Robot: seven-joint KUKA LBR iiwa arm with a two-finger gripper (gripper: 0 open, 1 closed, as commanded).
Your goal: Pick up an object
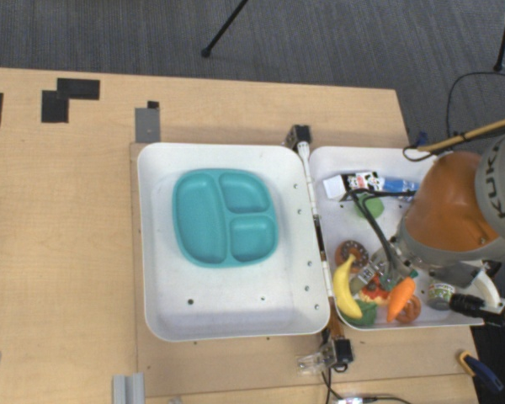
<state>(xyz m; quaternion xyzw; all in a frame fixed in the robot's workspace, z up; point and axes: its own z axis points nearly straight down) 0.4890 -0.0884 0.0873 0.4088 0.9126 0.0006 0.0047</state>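
The bench carries two shallow white bins side by side. The left bin (164, 310) holds one teal divided plate (225, 215), lying flat near the bin's centre. The right bin (324, 168) holds the clutter from which an object is to be picked.

The arm (446, 204) reaches in from the right, its orange band above the wrist. The gripper (379, 273) is lowered into the near part of the right bin, over a tight cluster of toy food. Whether it is spread or closed cannot be told: the wrist and cable hide it, and no object is seen in its grasp.

Objects in the cluster:
- A banana (344, 289), yellow and curved, along the bin's left wall.
- A carrot (399, 300), orange and tapered, just right of the gripper.
- A brown round item (351, 252), just beyond the banana's far end.
- Small red and green pieces (369, 297), between banana and carrot; their identity is unclear.

A blue-and-white tube (379, 183) lies at the far end of the bin, well apart from the cluster.

Handling judgement: these items are probably light, hollow plastic, stiff and smooth, hence liable to slip or roll. The carrot should be taken across its thick middle, the banana across mid-curve. Close neighbours may be nudged or caught together.
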